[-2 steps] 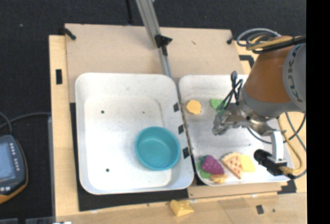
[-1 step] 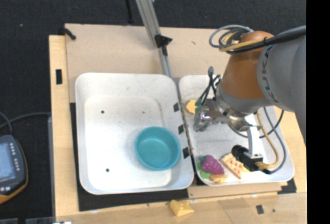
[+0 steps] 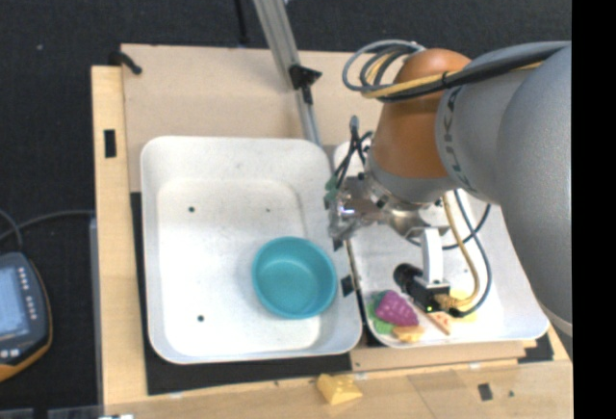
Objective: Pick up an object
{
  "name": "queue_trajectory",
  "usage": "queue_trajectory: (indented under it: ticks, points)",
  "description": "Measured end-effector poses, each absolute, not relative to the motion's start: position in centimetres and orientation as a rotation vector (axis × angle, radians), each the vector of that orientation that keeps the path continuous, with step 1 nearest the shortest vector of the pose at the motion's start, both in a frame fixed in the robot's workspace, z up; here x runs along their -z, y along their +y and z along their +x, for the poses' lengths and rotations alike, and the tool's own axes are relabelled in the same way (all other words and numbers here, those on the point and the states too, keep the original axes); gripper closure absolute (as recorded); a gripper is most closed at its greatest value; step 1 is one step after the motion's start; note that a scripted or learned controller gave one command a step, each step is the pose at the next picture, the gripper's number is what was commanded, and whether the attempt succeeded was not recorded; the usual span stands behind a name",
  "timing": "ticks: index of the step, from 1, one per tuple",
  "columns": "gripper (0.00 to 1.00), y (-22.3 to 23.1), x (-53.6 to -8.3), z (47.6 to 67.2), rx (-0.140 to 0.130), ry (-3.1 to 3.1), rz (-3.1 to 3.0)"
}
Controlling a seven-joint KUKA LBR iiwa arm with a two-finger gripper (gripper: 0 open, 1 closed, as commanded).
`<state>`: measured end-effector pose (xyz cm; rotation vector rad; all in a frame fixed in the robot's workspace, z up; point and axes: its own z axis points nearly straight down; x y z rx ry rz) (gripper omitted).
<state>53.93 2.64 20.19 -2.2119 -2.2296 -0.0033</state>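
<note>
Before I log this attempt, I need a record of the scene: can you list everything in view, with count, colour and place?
Shallow plastic bins: 2, white, side by side on the bench; left bin, right bin largely under the arm.
Round plastic bowl: 1, teal, lower right part of the left bin.
Ridged magenta toy: 1, near front of the right bin.
Small yellow-orange pieces: a few, count unclear, beside the magenta toy.
Yellow wedge-shaped block: 1, on the bench in front of the bins.
Handheld control pendant: 1, dark with orange trim, far left.
Metal rail: 1, grey, slanting from the top.
Arm: 1, grey with orange band, over the right bin.
</note>
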Motion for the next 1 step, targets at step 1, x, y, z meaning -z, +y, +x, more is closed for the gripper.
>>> queue_trajectory:
  ticks: [1]
  points:
    - [1.00, 8.31, -20.45, 55.67, 0.004, -2.231, -2.211]
